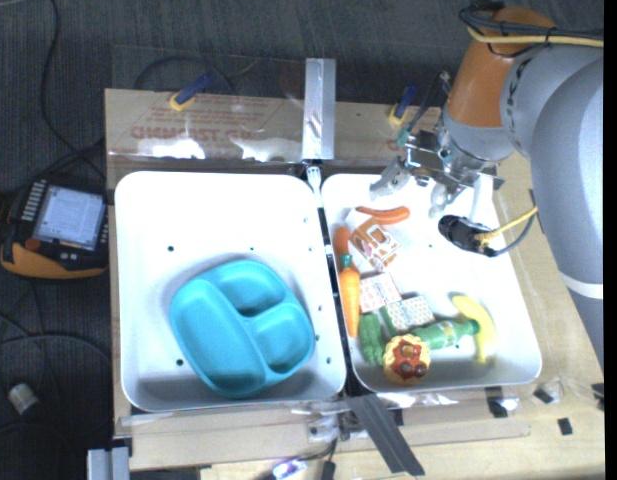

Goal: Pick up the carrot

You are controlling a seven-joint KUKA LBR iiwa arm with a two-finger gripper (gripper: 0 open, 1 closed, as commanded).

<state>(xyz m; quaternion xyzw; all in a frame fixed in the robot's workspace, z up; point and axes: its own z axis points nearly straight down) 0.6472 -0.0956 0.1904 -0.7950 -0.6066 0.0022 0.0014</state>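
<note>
On the floor off the counter's left edge lies a handheld control pendant (56, 226) with a lit screen, orange at its lower rim. The counter (203, 123) carries two white bins side by side. The left bin (148, 198) holds a blue divided tray (243, 323), sitting toward the bin's front and slightly turned, with three compartments visible. Behind the bins, along the counter's back edge, a sheet of clear plastic (223, 133) is fastened with a blue-and-yellow clamp (191, 92) near the left and another clamp (405, 107) further right; a metal bar (319, 108) stands upright between them, in line with the seam where the bins meet.

The right bin (513, 308) holds a cluster of toy foods. The carrot (348, 296) lies lengthwise against the bin's left wall, just beside the dividing seam, its orange body pointing toward the front. Next to it sit small patterned boxes (378, 248), (396, 303), and an orange sausage-like piece (382, 213) lies nearer the back wall. Toward the front are a green vegetable (443, 333), a round yellow-and-red item (407, 358), and a banana (475, 320) near the right wall.

The hand (420, 173) hangs over the back of the right bin, well apart from the carrot; whether its fingers are apart or together I cannot tell. Nothing is seen between them.
</note>
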